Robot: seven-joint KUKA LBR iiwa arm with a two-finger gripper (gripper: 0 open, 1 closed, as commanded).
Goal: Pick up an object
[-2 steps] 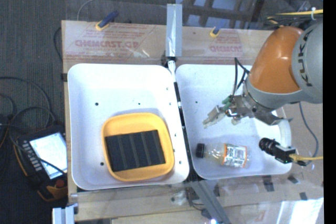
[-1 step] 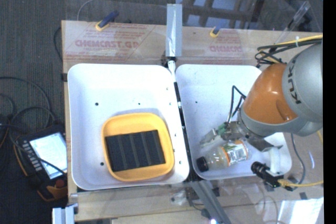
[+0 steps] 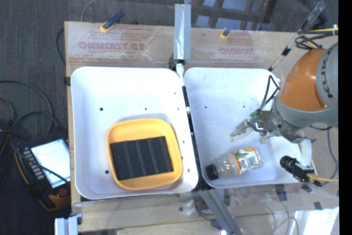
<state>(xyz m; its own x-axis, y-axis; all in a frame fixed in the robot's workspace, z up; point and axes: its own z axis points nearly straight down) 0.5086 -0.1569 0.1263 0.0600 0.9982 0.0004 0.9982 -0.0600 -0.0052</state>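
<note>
In the left shallow white plastic bin (image 3: 88, 91), a rounded yellow tray with a dark ribbed inset (image 3: 144, 153) lies toward the near rim, leaving bare floor behind it and to its left. The 2 bins meet along a dark seam on the table (image 3: 110, 44). In the right white bin (image 3: 220, 91), a small clear plastic bottle with an orange label (image 3: 235, 163) lies on its side near the front wall, cap pointing left. Just above it hovers the gripper (image 3: 247, 127) of the grey-and-orange arm (image 3: 305, 91), clear of the bottle; whether its fingers are apart or together I cannot tell.
</note>
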